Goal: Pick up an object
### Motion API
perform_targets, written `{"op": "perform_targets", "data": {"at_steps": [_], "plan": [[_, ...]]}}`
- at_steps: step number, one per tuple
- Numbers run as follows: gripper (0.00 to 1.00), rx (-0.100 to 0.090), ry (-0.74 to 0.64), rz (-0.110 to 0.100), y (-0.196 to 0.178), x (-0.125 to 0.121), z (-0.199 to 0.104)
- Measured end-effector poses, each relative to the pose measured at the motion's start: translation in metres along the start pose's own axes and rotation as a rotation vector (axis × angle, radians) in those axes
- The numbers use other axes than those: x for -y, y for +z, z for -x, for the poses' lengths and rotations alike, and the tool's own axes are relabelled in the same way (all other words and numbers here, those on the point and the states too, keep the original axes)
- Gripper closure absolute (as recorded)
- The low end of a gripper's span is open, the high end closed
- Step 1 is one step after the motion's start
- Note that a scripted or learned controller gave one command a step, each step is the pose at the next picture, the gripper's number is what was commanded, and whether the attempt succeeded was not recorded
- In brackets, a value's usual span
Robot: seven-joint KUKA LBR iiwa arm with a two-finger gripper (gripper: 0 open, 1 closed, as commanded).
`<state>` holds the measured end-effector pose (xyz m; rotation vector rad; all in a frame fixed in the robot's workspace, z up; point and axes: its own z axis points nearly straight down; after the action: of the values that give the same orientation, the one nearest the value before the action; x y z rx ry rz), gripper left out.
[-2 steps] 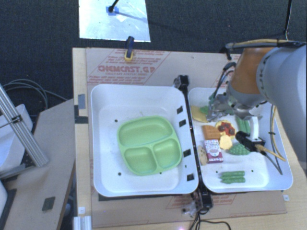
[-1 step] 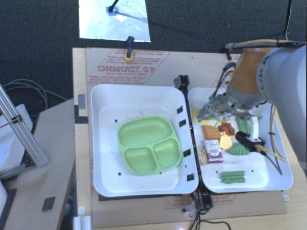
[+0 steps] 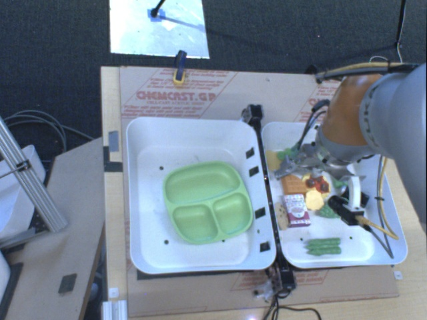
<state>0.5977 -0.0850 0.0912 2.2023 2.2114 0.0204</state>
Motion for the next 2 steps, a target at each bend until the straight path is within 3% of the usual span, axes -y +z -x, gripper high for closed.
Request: {"op": "perform_targets", "data": {"at_steps": [1, 2], "plan": [[1.00, 0.001, 0.001, 0.001, -0.0113, -0.0014, 0.0014], [0.00, 0.001, 0.001, -0.001, -0.0105, -0.0009, 0.0013]]}}
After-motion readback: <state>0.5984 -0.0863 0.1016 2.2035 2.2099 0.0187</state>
